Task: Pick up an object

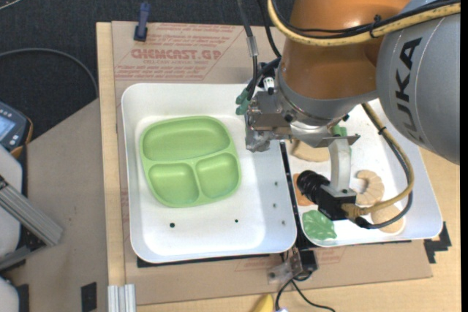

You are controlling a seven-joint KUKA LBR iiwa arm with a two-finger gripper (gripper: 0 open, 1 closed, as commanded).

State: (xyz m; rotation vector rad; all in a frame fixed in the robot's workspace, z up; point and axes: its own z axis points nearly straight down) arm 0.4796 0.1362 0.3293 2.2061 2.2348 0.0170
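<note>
I find the claw [259, 137] low over the wall shared by the left bin [219, 230] and the right bin [423, 219], toward their far half, and I cannot tell whether it is open or closed. The plate [191, 159] lies in the left bin's middle, just left of the claw, with bare floor along that bin's near edge and right side. In the right bin the arm [344, 33] covers most of the floor; a green piece [319, 224] lies at the near rim and a tan piece [369, 186] near it, both on the near side of the claw.
</note>
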